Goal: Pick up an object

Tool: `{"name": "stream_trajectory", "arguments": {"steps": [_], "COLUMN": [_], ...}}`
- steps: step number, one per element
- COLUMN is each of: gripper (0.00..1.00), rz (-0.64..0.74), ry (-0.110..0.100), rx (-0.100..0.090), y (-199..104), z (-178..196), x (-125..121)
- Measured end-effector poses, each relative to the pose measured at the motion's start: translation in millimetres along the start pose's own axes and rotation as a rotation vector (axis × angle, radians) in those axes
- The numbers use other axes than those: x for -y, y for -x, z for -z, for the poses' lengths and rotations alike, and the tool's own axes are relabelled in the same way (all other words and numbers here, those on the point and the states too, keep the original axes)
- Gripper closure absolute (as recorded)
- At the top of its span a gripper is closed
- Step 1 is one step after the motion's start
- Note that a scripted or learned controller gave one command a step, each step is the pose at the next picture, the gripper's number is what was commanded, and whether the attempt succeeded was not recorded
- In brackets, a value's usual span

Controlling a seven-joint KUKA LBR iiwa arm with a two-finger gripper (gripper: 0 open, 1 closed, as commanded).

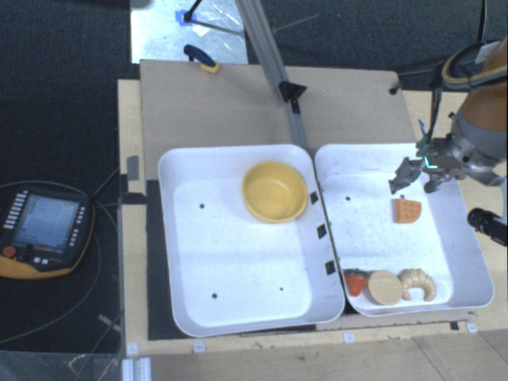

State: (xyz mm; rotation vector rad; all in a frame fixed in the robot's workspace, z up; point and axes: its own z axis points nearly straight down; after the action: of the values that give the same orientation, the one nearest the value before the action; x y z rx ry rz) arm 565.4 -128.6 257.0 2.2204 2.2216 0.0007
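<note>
We are hovering the end effector [417, 178] over the right bin [361, 221], fingers spread and gripping nothing. The orange wedge [406, 211] is lying just below it, untouched. Nothing is being lifted yet; descending, closing and raising are all remaining.

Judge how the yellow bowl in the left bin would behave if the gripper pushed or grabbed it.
The yellow bowl sits upright on the flat floor of the left bin, so it would probably slide, not roll. Its thin rim looks graspable; it seems stiff and light.
</note>
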Motion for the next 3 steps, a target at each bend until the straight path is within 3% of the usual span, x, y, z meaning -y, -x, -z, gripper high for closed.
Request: {"name": "stream_trajectory", "arguments": {"steps": [1,3], "gripper": [0.00,0.00], "rz": [0.000,-0.001], "ry": [0.000,-0.005], "rx": [0.000,-0.001], "y": [0.0,-7.0], "z": [0.0,-104.5], "x": [0.0,5.2]}}
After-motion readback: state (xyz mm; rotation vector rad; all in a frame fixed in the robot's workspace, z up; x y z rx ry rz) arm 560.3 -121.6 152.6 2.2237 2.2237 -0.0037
